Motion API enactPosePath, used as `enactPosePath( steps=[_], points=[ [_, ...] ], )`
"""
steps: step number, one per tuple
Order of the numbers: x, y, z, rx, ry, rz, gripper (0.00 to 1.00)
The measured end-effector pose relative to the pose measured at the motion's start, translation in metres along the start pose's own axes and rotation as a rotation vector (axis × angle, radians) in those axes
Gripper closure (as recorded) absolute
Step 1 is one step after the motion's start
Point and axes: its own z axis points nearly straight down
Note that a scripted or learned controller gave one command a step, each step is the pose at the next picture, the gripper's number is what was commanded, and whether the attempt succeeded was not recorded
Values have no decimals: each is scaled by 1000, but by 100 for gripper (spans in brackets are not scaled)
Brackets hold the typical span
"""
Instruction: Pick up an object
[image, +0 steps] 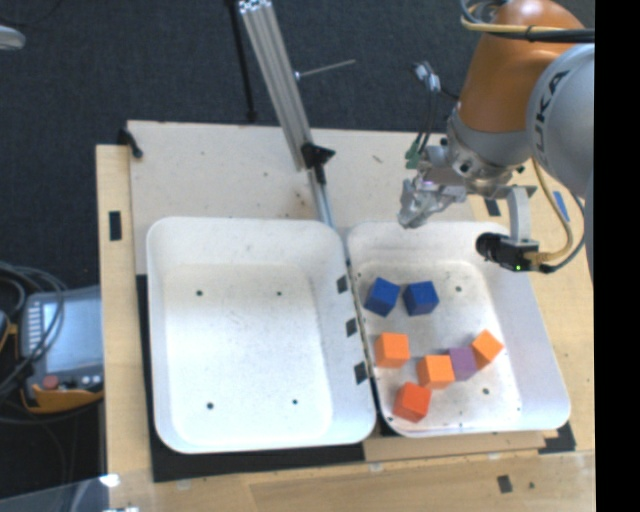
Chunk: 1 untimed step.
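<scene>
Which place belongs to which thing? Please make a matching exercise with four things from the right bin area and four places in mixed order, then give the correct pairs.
Things:
1. red block
2. purple block
3. gripper
4. the two blue blocks

Places:
A. above the far rim of the right bin
B. side by side, nearest the far end among the blocks
C. at the near end of the right bin
D. between two orange blocks

Pairs: 1-C, 2-D, 3-A, 4-B

Two white bins (250, 440); two blue blocks (382, 296), four orange blocks (392, 348), one purple block (463, 362)
</scene>
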Motion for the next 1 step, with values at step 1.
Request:
enactPosePath(
  steps=[1],
  points=[
    [51, -12, 1, 1, 0, -1, 100]
  ],
)
